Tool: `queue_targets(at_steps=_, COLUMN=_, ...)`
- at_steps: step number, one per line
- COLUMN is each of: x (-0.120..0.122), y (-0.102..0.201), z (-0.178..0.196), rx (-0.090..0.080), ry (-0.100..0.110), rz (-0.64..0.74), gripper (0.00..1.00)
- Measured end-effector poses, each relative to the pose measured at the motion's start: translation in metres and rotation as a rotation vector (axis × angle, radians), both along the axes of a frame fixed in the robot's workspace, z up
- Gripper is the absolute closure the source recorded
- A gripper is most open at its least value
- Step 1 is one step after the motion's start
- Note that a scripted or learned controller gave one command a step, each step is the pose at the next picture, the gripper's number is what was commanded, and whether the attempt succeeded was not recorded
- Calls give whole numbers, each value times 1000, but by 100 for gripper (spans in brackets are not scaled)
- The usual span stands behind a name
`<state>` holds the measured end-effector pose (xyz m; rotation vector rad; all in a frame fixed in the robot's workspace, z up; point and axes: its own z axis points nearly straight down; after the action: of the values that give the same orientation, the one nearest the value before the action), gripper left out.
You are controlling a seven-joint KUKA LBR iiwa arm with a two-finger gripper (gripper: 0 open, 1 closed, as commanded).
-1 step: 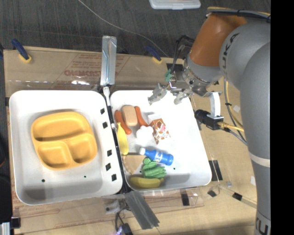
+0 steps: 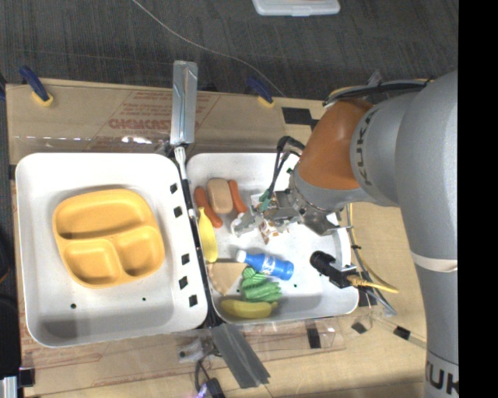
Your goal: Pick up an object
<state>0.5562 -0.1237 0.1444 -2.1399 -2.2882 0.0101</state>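
My pincer (image 2: 261,220) hangs low in the right bin (image 2: 327,299), beside the bun (image 2: 221,195) and above the blue bottle (image 2: 266,264), crowded so targets lie close. Whether it grips anything, I cannot tell.

The right bin's far right wall (image 2: 342,233) is covered by the arm (image 2: 373,148). The gripper (image 2: 261,221) is blurred; its finger state cannot be made out. A white object (image 2: 296,6) is cropped at the top edge.
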Motion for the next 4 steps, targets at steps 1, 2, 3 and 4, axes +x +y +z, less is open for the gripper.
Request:
queue_targets(at_steps=1, x=16, y=-14, z=56, rx=-1, ry=-12, rz=102, gripper=0)
queue_targets(at_steps=2, x=53, y=-14, z=-29, rx=-7, ry=-37, rz=111, gripper=0)
queue_targets(at_steps=3, x=74, y=-5, z=-33, rx=-12, ry=-48, rz=125, gripper=0)
queue_targets(at_steps=4, x=55, y=24, z=-50, rx=0, ry=-12, rz=290, gripper=0)
